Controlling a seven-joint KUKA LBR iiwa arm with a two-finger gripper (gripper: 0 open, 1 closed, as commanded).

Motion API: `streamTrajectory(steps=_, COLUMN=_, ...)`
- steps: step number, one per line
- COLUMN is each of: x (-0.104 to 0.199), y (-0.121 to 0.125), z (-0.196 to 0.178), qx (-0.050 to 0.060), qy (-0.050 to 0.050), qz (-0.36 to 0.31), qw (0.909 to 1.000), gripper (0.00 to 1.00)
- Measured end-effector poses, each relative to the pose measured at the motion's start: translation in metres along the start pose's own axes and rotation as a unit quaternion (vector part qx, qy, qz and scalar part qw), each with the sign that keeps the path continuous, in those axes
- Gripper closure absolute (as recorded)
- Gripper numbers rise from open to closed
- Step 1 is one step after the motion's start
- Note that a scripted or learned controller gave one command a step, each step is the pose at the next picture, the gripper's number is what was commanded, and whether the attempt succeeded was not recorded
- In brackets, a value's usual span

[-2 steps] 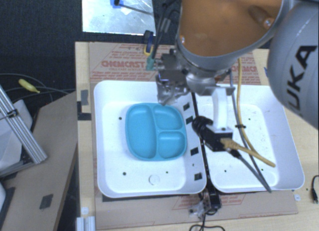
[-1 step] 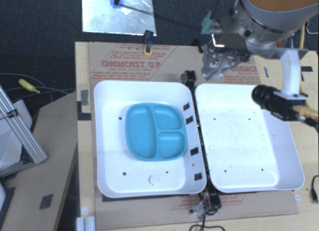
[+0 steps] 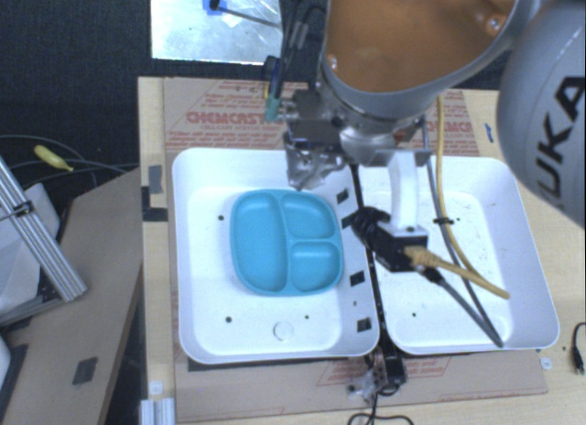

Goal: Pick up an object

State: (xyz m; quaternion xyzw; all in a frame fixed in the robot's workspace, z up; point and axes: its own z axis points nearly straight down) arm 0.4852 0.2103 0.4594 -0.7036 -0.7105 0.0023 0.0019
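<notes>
Arm (image 3: 430, 29) dominates the upper right, grey shell with the orange band, reaching in over the far side of the bins. Both bins sit on a printed cardboard sheet (image 3: 229, 114) on the bench. Right bin (image 3: 524, 231) sits just beside the left bin (image 3: 203, 322), walls touching down the middle. Blue plate (image 3: 273, 247), three compartments, one large on the left and two smaller on the right, lies flat mid-floor in the left bin, closer to its right wall. Gripper (image 3: 307, 176) is at the plate's far rim; can't tell contact. Gripper state unreadable from this angle: can't tell if spread or closed, nothing visibly held.
</notes>
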Motion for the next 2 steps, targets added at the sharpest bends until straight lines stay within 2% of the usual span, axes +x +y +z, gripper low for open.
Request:
streamTrajectory(steps=1, x=-0.028, y=0.001, z=0.015, qx=-0.003, qy=0.000, qz=0.005, qw=1.0000, gripper=1.00)
streamTrajectory(steps=2, x=-0.086, y=0.001, z=-0.006, qx=-0.006, qy=0.000, qz=0.007, qw=1.0000, gripper=1.00)
